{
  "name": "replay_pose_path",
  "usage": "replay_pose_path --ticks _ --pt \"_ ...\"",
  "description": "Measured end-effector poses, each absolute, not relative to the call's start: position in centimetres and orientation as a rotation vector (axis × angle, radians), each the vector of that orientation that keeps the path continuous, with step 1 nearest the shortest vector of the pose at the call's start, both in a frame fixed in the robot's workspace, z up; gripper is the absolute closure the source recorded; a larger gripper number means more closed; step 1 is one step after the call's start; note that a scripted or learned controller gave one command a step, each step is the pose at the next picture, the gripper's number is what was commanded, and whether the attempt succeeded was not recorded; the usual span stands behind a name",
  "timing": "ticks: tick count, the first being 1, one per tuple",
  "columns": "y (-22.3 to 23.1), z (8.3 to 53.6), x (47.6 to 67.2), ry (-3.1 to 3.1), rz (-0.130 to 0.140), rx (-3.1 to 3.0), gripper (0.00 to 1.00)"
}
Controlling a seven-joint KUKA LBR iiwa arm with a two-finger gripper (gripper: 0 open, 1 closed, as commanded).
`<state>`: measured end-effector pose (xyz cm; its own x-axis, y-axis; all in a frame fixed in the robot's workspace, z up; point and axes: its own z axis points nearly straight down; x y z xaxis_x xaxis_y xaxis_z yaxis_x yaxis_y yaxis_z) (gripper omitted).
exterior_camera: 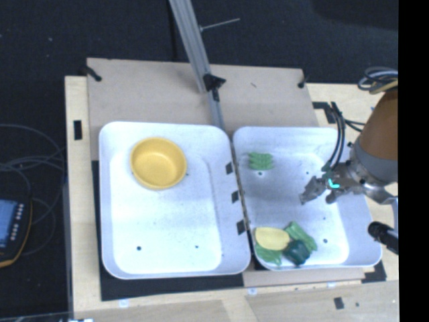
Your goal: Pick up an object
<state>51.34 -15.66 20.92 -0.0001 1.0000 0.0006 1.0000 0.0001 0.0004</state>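
Gripper (315, 192) hangs over the right bin (295, 143), toward its right side, fingertips pointing left and down. Whether it is released or clenched: cannot tell, too small and dark at this slant. Nothing visible in it.

Candidate objects sit apart from it. A small green leafy piece (260, 159) lies alone near the bin's upper left, open floor all round, probably the easiest approach. A yellow piece (269, 238), a light green piece (299, 234) and a dark green piece (296, 252) crowd together against the bin's near wall; touching neighbours and the wall likely make a clean grasp harder there.

Left bin (167, 247) holds a yellow bowl (159, 163), upright, well away from the arm.

Judgement: pick not yet made; gripper in transit or choosing.
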Motion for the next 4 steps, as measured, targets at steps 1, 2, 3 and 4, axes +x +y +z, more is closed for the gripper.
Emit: replay_pose_path --ticks 1,2,3,4 --pt "-15.7 20.9 51.4 -2.222 -0.002 -2.221 0.00" --pt "-15.6 14.7 51.4 -2.218 0.005 -2.220 0.00" --pt "-15.7 9.9 51.3 -2.220 0.002 -2.222 0.00" --pt "-15.7 11.2 51.5 -2.222 -0.005 -2.225 1.00"
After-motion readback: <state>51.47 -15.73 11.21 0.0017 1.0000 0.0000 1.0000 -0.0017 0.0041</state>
